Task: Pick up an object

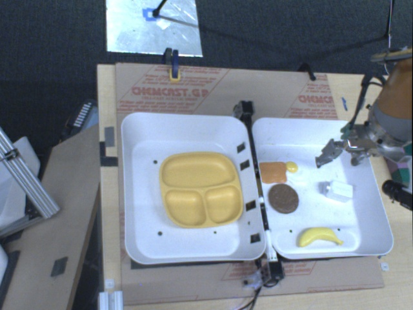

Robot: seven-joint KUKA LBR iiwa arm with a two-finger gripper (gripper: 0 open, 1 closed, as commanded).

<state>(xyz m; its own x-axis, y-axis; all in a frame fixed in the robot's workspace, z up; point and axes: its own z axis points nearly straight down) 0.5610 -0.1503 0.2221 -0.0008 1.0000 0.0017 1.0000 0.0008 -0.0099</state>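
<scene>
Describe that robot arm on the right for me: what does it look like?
The arm is bulky and rounded, grey with an orange band above the wrist. It ends in a small metal gripper with two dark grey fingers. Thin black cables run beside it.

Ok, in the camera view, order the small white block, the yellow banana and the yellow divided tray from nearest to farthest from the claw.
1. Small white block, right bin, just below the claw.
2. Yellow banana, right bin's near edge.
3. Yellow divided tray, left bin.

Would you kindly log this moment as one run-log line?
end effector: open, above right bin, holding nothing | right bin: banana, brown disc, white block | left bin: yellow tray
</scene>
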